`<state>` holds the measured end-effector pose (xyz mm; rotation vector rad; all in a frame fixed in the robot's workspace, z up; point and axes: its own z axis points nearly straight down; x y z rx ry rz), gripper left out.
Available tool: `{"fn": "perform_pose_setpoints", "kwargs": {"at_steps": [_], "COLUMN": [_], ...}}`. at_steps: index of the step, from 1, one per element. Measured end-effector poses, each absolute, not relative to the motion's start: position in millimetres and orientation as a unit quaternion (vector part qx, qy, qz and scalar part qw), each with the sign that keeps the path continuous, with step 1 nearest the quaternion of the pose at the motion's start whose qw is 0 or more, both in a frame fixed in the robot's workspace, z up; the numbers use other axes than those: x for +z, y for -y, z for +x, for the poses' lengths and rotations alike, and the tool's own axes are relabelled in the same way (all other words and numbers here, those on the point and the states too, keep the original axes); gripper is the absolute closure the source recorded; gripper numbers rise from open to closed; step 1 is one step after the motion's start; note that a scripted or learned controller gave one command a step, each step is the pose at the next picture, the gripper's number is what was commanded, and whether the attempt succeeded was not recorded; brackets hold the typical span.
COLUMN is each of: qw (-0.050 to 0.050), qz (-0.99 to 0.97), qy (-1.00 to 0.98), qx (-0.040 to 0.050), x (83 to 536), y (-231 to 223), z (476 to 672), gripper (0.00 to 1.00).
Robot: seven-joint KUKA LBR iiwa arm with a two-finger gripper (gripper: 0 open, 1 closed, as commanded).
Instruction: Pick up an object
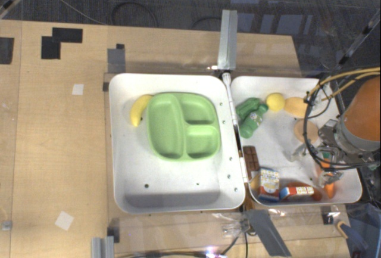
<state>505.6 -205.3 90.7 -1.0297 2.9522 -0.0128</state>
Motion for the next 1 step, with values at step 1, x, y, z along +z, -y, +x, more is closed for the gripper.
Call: {"fn": "perform_pose_setpoints", "kwargs": {"at_steps": [1], "qw": [0.009], "qz": [-0.438], "qy": [-0.899], "qx": [-0.0063], "x": [91.8], "y": [129.0], "z": [524.9], "gripper": [0.0]}}
